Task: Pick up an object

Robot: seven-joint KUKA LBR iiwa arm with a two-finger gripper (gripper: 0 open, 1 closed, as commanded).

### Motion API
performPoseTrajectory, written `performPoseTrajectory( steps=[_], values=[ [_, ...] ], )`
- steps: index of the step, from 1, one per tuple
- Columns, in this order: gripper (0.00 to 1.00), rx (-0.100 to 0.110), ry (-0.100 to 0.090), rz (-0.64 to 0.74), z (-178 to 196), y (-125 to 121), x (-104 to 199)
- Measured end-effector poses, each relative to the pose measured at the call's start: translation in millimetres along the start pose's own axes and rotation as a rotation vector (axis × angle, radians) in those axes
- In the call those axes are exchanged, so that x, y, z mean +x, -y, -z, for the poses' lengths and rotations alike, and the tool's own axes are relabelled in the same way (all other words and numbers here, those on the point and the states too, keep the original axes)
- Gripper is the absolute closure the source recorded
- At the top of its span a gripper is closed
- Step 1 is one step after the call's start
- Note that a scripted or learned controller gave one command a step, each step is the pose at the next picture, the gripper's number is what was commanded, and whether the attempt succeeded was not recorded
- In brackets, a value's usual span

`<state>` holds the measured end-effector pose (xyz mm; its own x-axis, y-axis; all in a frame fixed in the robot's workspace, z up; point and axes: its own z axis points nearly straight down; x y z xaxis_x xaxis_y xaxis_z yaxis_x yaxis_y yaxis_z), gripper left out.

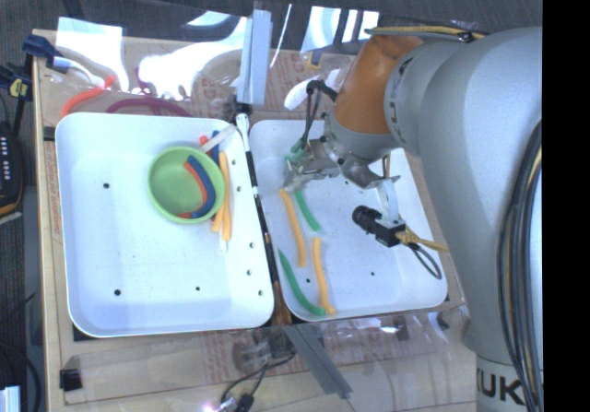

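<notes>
Where our pincer (300,164) hangs, thin orange sticks (295,226) and green strips (307,213) lie below; grip state unclear.

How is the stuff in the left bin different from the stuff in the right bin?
The left bin holds a round green bowl with curved strips inside it and orange sticks against its right side. The right bin holds loose orange sticks and green strips lying flat, spread apart, with no bowl. Both bins are shallow and white.
</notes>
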<state>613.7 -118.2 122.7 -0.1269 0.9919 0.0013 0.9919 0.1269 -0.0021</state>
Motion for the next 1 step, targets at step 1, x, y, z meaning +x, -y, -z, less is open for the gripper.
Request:
performPoseTrajectory(
  steps=[1],
  values=[
    [0.00,0.000,0.000,0.000,-0.2,0.1,0.1]
  ],
)
